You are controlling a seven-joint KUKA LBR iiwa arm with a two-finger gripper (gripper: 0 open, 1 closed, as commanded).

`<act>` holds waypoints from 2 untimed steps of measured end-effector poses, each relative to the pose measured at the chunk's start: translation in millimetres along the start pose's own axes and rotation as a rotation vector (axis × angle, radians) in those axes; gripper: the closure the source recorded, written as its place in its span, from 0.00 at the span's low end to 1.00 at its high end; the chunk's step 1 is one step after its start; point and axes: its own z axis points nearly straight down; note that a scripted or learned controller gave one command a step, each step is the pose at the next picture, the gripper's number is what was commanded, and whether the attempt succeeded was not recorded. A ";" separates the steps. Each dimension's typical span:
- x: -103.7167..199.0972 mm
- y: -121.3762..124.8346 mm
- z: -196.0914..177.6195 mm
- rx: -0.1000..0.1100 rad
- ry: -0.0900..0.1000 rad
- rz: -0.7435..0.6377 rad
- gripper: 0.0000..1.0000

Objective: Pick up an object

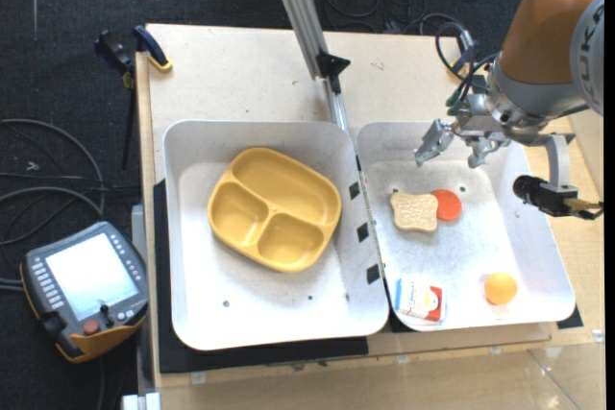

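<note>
Two shallow white bins (192,206) are seen from above. A glossy yellow sectioned tray (275,209) lies in the left one. At upper right, the gripper (452,147) is held spread and unladen above the right bin: an approach, seemingly. Below it lie toast (414,211), a red disc (447,205), a carton (420,301), and a small orange ball (500,287). A descent and closure are called for next.

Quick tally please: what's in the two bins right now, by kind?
Yellow divided plate: 1
Toast slice: 1
Red round piece: 1
Orange ball: 1
White carton: 1
Total: 5
</note>
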 end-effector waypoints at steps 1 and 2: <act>0.0 0.0 -0.1 0.000 0.000 0.001 0.00; 2.8 4.5 44.7 0.003 0.000 0.001 0.00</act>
